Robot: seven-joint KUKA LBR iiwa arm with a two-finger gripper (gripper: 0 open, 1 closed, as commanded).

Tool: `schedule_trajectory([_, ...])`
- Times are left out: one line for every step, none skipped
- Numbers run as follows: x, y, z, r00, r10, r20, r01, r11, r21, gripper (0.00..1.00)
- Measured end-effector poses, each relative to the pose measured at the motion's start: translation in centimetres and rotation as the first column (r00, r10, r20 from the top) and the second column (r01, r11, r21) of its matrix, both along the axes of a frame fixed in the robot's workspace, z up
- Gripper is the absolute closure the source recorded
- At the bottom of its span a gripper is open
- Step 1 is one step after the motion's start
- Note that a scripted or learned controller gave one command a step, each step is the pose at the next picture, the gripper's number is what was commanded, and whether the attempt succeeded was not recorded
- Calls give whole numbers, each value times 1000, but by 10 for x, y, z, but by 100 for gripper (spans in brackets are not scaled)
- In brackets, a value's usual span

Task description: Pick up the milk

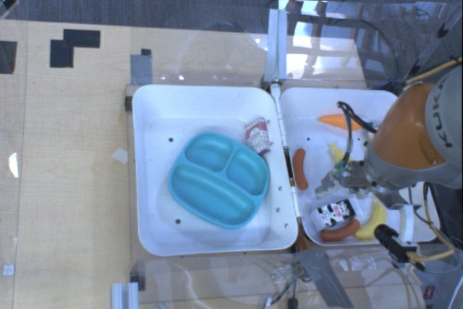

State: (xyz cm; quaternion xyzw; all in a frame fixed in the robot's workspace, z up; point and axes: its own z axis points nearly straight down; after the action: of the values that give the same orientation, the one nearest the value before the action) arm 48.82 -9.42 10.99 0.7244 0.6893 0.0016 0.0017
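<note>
Gripper (340, 181): we see it low over the right bin (311, 112); whether its fingers stand wide or narrow, we cannot tell
Milk (334, 212): a cow-spotted carton lying just below the gripper, apart from it; a sausage (340, 230) touches its lower edge
Banana (372, 222): right of the milk
Blue plate (219, 179): well left of the gripper, in the left bin (152, 155)

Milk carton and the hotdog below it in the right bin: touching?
Touching. In the camera view the milk lies with its lower edge against the hotdog, with no white bin floor showing between them.
</note>
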Motion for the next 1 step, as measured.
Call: schedule_trajectory([2, 6, -20, 1000, 3, 6, -3, 1000, -1, 0])
